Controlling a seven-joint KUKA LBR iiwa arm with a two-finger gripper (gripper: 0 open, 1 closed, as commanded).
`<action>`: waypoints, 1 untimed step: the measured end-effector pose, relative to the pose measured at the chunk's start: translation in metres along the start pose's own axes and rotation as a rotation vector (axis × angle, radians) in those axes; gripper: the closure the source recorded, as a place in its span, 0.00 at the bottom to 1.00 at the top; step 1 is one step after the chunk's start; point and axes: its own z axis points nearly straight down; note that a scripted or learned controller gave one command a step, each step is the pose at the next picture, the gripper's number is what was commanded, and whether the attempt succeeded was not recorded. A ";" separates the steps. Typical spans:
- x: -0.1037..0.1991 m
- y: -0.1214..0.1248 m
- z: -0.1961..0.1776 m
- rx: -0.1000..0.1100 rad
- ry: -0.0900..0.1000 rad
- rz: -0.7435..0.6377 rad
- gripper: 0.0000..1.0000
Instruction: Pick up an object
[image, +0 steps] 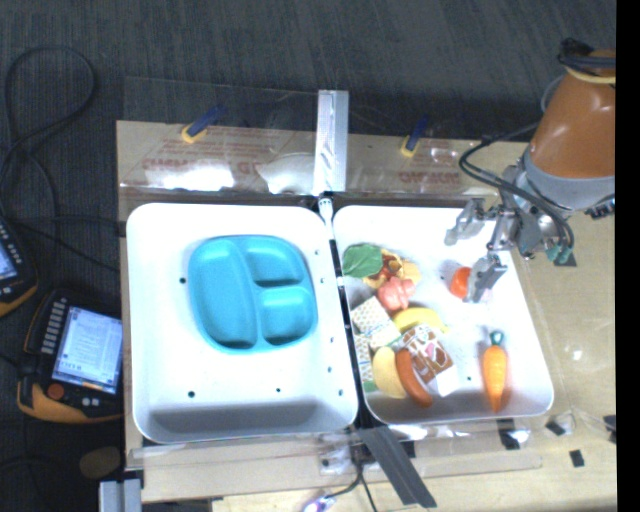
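The gripper hangs in the upper right of the frame over the right bin, fingers spread, one fingertip beside a small orange-red object. A toy carrot lies lower right; a blue tray sits in the left bin.

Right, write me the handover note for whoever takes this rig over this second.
Gripper: over the right bin, upper right part, right beside a small orange-red object. I see nothing between its fingers, and cannot tell whether they are open or shut.
Things: carrot lies alone at the right bin's lower right; banana, a red fruit and a green leafy piece sit in the pile along its left side. Left bin holds a blue divided tray.
Done: nothing lifted yet.
Left: close on one object and raise it.
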 end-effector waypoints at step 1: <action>-0.001 0.001 -0.007 0.002 0.001 -0.001 1.00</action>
